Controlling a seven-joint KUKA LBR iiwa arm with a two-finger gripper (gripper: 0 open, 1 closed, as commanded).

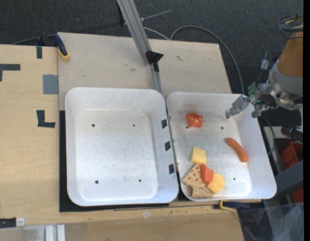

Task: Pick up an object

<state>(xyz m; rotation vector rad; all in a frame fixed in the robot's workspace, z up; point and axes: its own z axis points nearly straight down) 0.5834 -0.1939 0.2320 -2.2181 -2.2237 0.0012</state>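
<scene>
Bench, pale wood, dark carpet behind; two white bins side by side on a black mat.

Left bin [114, 144]: nothing to pick.

Right bin [255, 185]: red block [194, 120] near the far wall; orange sausage [236, 149] toward the right wall; yellow block [198, 156] near the middle; heap of small toy food pieces [204, 179] at the near left corner.

Gripper [241, 106]: over the bin's far right corner, holding nothing; whether its jaws stand open or closed cannot be told.

Nearest item, by judgement: the sausage, just toward the camera from the gripper, long axis slanting from far-left to near-right. Jaws would need to straddle that axis crosswise.
</scene>
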